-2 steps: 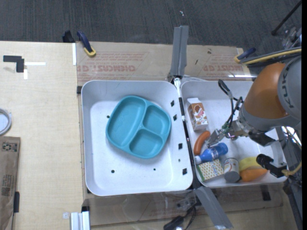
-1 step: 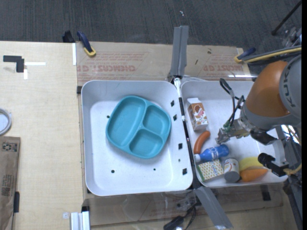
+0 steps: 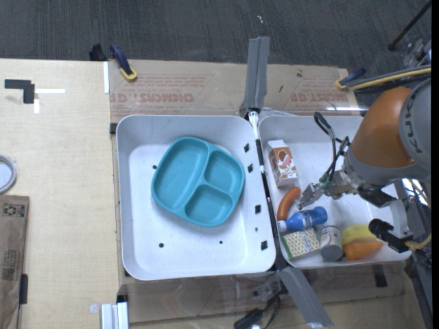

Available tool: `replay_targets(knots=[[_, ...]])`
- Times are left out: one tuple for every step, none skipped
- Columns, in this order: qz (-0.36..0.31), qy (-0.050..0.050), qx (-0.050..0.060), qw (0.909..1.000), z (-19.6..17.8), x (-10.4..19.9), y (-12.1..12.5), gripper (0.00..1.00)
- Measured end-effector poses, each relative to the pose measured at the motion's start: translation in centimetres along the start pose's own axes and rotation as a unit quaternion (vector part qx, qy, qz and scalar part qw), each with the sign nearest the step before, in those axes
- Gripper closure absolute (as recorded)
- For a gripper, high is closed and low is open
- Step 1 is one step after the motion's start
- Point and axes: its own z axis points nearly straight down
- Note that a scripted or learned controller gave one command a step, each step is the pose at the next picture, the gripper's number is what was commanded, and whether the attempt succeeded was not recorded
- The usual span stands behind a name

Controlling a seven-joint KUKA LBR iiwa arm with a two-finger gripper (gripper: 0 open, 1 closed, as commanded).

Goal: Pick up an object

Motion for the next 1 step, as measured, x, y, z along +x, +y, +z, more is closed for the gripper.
replay_targets(knots=[[-0.133, -0.001, -0.001, 0.9911, 1.33, -1.4, 1.84, 0.0]])
